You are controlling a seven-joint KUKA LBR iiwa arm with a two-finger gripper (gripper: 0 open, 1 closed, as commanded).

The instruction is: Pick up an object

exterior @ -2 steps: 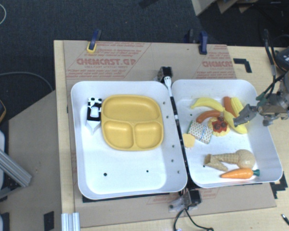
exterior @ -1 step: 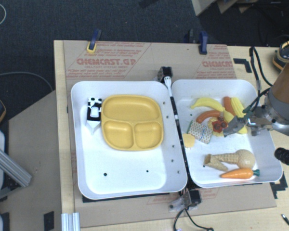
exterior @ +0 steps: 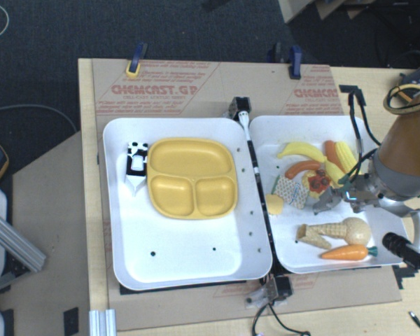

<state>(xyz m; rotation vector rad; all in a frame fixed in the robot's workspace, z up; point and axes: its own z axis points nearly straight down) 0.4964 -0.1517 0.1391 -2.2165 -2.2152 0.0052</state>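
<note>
The right bin (exterior: 378,257) holds several toy foods. A yellow banana (exterior: 301,150) and an orange-red sausage (exterior: 302,167) lie at its back, beside a yellow corn cob (exterior: 345,156). An ice cream cone (exterior: 336,232) and an orange carrot (exterior: 344,253) lie near the front. A pale netted piece (exterior: 290,192) and a small red and yellow piece (exterior: 316,181) sit in the middle. My gripper (exterior: 328,199) is low in the right bin, just right of the netted piece and above the cone. The arm's orange band (exterior: 406,145) rises behind it.
The left bin (exterior: 175,257) carries a yellow divided plate (exterior: 192,177) with a small black and white object (exterior: 136,161) at its left. A small yellow piece (exterior: 274,204) rests by the divider between the bins. Clamps (exterior: 294,60) hold the board's far edge.
</note>
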